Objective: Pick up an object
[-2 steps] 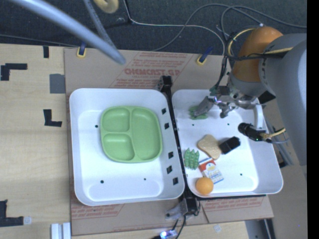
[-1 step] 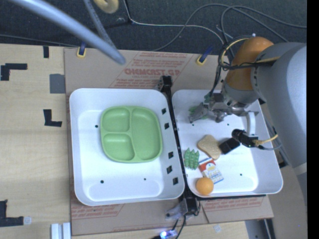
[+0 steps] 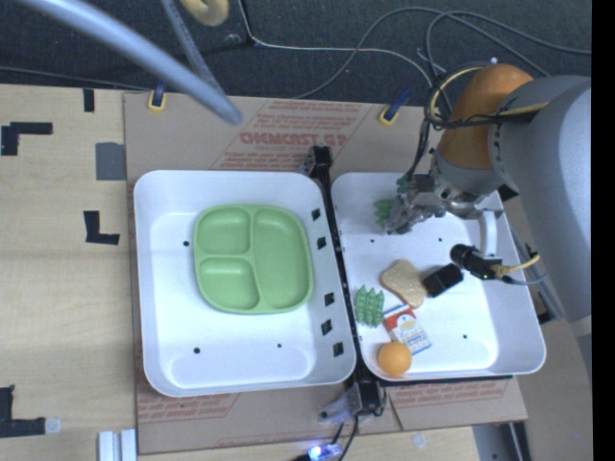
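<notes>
Over the right bin (image 3: pixel 509 353), gripper (image 3: pixel 402 211) low by a green object (image 3: pixel 385 206), grip state unclear, cannot tell

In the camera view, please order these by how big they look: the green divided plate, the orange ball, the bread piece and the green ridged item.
1. green divided plate, by far
2. bread piece
3-4. orange ball and green ridged item look alike; no ranking.

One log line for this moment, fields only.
arm: over right bin | gripper: at far-left corner, by green item | orange, bread: lying loose
</notes>
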Controlling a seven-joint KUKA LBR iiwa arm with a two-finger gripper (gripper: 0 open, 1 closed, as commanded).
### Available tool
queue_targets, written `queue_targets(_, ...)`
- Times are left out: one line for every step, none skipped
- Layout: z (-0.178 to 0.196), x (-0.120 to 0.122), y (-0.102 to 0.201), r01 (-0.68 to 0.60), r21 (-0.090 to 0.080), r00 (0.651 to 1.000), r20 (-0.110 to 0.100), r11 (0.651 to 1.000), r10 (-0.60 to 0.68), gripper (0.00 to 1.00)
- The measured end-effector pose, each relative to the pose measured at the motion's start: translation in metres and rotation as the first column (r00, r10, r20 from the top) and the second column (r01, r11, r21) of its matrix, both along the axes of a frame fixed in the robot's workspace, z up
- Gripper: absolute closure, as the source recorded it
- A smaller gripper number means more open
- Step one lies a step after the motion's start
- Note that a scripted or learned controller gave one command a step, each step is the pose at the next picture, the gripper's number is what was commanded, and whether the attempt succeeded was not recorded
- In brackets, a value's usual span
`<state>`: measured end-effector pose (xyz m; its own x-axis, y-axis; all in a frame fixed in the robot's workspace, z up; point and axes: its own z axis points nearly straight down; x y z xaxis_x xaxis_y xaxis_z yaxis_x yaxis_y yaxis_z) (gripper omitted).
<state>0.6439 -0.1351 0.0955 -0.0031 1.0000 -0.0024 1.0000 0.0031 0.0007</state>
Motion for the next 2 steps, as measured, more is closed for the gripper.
queue_targets(0.047, 0.009, -0.001, 0.002, 0.002, 1.000, 0.002, 1.000, -0.002, 1.00)
queue_targets(0.095, 0.019, 0.002, 0.001, 0.002, 1.000, 0.003, 1.000, -0.001, 1.00)
